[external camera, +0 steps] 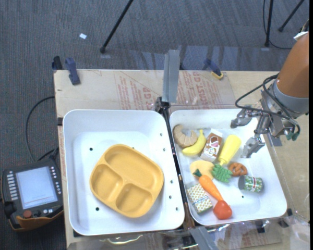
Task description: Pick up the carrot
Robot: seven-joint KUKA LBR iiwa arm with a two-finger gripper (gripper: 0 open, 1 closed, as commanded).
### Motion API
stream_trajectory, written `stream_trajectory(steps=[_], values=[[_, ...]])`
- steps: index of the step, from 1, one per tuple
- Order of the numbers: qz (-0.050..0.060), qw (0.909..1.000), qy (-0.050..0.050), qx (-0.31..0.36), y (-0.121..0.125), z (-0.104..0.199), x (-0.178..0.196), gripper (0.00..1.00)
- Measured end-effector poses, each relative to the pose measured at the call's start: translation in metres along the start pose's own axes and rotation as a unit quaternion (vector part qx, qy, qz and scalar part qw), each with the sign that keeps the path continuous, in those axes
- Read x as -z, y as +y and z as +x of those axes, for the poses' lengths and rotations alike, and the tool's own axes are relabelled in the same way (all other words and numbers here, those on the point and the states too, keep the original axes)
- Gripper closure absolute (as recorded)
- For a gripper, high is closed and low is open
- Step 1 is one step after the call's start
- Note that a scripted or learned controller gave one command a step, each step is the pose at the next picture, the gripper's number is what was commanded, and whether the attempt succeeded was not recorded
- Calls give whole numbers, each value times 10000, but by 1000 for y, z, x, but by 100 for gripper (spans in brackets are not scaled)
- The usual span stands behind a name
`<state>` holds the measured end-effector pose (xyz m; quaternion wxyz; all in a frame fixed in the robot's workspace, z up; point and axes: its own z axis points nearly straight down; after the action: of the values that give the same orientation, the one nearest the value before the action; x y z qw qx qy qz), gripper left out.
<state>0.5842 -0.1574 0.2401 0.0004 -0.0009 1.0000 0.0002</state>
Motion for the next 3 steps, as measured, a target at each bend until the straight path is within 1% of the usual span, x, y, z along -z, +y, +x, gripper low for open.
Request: stream_trajectory(steps=[1, 2, 3], values=[[-18, 9994, 51, -343, 64, 53, -87, 0], [0, 9999, -50, -135, 62, 67, -146, 0], [-2, 9999, -31, -101, 65, 66, -136, 100]])
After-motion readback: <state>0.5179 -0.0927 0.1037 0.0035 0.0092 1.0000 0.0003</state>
